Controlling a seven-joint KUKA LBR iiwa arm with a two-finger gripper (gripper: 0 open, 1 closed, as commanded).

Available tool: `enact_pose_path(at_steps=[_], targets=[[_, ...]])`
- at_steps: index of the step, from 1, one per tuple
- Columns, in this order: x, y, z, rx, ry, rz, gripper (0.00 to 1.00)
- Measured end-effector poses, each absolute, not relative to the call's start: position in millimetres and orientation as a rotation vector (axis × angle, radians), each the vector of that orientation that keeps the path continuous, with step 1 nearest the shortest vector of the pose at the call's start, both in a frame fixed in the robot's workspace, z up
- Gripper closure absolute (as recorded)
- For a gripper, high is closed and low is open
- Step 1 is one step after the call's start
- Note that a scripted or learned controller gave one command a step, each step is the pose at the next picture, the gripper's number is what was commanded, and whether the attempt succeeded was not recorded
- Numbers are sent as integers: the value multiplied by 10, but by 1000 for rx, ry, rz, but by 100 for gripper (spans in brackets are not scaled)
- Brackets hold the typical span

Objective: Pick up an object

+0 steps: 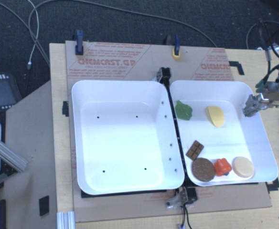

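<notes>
**Pick not started, gripper at right bin's edge**

Hovering at the far right rim of the right bin (268, 151), the gripper (252, 106) sits near the upper right corner, apart from every object. Nothing between its fingers as far as visible; whether it's wide or narrow, cannot tell, too small and blurred.

Objects all in the right bin: green lump (183, 110) near the divider, yellow block (216, 116) just right of it and nearest the gripper, though clearly apart from it. Brown chocolate-like piece (194, 150) lower down by the divider. Along the near edge: dark brown disc (203, 169), small red-orange item (222, 166) touching or just beside it, then a pale cream disc (243, 167). Left bin (77, 128) holds no candidates. Both bins rest on the counter (58, 128).

Progress: judged at the very start. No object lifted, none contacted. Left to do: choose a target, move over it, descend, close, lift. Yellow block looks the easiest reach; the front row is crowded, riskier.
</notes>
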State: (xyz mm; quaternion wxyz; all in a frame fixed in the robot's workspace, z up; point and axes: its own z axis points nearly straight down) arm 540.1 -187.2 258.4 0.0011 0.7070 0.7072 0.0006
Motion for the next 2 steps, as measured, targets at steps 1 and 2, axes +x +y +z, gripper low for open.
enact_pose_path(at_steps=[1, 2], targets=[[5541, -1287, 2620, 2215, 2227, 3, 100], [5583, -729, 2516, 2216, 2228, 1, 100]])
